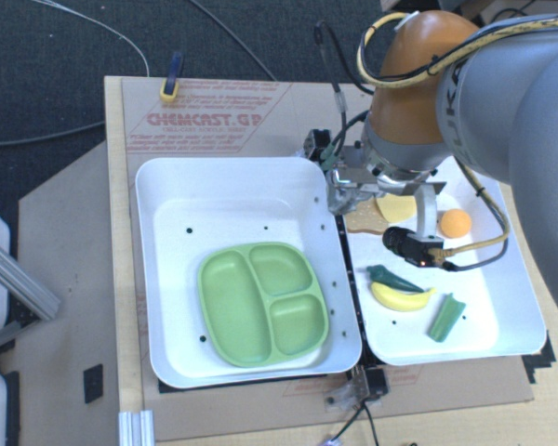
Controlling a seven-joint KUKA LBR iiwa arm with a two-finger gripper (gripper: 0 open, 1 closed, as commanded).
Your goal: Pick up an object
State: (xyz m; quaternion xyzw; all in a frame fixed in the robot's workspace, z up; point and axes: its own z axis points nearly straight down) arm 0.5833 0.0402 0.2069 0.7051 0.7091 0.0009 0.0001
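Your claw (383, 196) hangs low over the right bin (511, 323), above a tan flat piece (365, 217); its grip cannot be told. Before closing, centre over one item, perhaps the yellow banana (400, 296), well clear of the bin wall.

Pale green divided tray (260, 303), yellow banana (400, 296), orange ball (456, 223), green block (445, 319), white bins (158, 249).

So the divided plate (260, 302) sat in the left bin (167, 193). Over in the right bin (511, 323), the banana (400, 296) lay near the front with a small block (445, 318) just right of it, and the round fruit (456, 223) sat further back.
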